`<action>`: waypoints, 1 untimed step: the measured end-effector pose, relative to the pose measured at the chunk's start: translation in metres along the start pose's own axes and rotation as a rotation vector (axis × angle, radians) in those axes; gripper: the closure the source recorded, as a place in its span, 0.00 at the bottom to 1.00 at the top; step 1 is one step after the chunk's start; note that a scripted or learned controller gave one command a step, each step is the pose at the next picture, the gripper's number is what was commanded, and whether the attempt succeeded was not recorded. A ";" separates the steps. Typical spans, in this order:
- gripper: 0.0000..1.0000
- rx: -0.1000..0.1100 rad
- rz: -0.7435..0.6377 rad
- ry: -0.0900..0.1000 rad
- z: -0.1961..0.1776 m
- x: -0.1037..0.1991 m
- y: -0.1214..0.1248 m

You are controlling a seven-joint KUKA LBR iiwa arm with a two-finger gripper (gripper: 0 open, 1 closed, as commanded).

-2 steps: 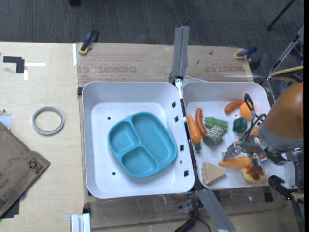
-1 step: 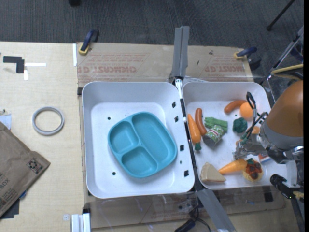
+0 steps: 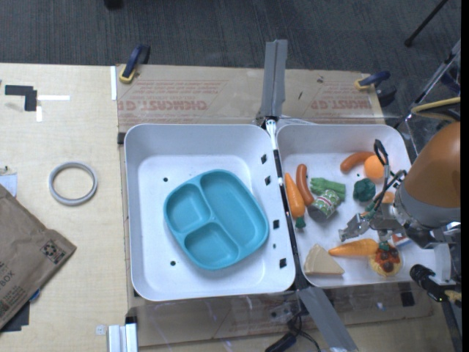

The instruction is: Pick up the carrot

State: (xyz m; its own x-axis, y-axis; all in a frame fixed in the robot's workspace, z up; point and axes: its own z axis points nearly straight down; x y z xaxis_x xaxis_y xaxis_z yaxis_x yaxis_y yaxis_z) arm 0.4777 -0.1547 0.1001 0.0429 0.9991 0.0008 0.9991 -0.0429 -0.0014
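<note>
Camera view: end effector (image 3: 357, 229) fingers spread open, empty, just above carrot (image 3: 353, 249).

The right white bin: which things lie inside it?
The right white bin holds toy food: an orange carrot under the gripper, a beige wedge, two sausages, a green item. The grey arm covers the bin's right side.

Your arm (image 3: 440, 178) reaches in from the right, its orange band over the right side of the frame. The wrist angles down and leftward, ending in the gripper (image 3: 357, 228), whose metal fingers (image 3: 350, 232) point left, low and slightly parted.
</note>
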 end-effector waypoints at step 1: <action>0.00 0.001 -0.103 0.000 0.009 0.006 -0.001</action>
State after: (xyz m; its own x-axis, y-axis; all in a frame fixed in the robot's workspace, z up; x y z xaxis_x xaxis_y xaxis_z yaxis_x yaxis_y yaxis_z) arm 0.4769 -0.1481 0.0912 -0.0604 0.9982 0.0008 0.9982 0.0604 -0.0024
